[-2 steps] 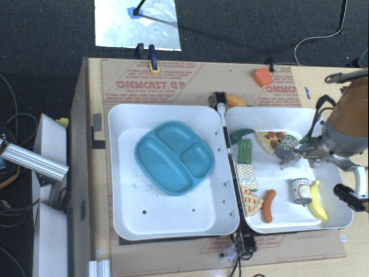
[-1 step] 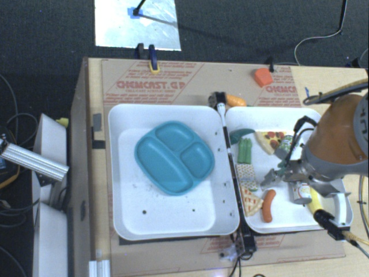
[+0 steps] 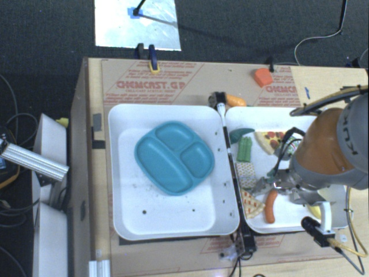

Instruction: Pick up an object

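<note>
My gripper (image 3: pixel 266 183) hangs low in the right bin (image 3: pixel 300 228), tips just above the orange hot dog (image 3: pixel 269 206) beside a waffle piece (image 3: pixel 250 202). I cannot tell how my fingers stand. Nothing is lifted yet; grasping and raising remain.

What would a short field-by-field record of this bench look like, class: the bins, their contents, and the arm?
left bin: holds a blue divided plate
right bin: holds toy food, including a green piece, a pizza slice and an orange sausage
arm: reaches in over the right bin
gripper: low among the food, just above the sausage
grip: cannot tell
</note>
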### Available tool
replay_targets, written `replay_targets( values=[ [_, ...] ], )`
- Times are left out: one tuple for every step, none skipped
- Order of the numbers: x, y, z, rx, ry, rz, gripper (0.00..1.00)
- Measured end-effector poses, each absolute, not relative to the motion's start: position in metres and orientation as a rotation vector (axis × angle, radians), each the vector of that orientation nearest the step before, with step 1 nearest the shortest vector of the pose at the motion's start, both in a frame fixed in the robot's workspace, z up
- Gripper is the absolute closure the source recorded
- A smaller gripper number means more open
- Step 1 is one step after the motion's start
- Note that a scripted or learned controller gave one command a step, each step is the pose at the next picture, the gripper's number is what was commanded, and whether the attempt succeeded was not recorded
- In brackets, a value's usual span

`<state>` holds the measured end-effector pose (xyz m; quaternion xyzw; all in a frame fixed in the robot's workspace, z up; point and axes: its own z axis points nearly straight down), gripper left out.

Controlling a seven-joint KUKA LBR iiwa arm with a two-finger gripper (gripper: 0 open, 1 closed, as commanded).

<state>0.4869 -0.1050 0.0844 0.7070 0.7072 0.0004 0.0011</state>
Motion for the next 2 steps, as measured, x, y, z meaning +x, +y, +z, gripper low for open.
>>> replay_targets(
  values=[
    [0.488,-0.104,0.095,2.218,2.222,0.005,1.00],
    [0.514,-0.049,0.185,2.216,2.224,0.005,1.00]
  ],
)
